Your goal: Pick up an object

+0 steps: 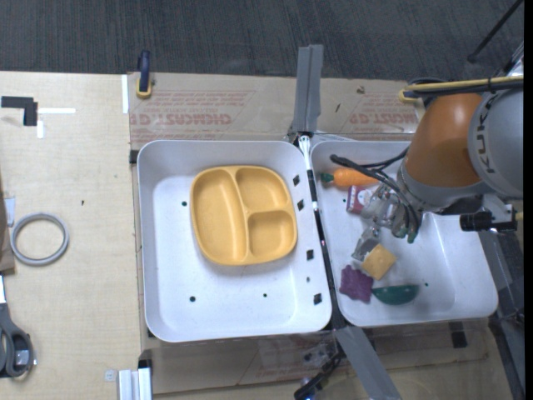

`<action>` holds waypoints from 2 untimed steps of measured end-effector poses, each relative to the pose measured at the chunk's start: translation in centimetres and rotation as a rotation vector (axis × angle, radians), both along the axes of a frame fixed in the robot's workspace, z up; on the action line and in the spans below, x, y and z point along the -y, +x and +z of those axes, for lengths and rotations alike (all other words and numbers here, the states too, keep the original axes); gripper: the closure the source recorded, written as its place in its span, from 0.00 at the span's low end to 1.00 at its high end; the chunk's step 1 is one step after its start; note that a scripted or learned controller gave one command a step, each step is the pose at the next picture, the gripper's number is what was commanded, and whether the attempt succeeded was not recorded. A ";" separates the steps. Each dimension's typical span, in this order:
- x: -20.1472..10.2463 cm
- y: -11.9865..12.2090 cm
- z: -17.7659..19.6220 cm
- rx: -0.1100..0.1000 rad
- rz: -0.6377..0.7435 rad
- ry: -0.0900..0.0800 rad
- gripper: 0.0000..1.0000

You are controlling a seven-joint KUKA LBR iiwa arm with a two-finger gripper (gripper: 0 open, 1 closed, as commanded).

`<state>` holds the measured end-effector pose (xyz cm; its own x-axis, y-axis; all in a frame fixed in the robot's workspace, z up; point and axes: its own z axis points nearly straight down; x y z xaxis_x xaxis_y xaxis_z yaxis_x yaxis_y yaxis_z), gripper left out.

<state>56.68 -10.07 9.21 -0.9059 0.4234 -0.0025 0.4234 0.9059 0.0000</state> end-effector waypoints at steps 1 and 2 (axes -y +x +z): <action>2.1 5.3 -0.2 -0.025 -0.303 0.003 0.00; 1.8 -2.2 2.0 -0.001 -0.498 0.001 0.00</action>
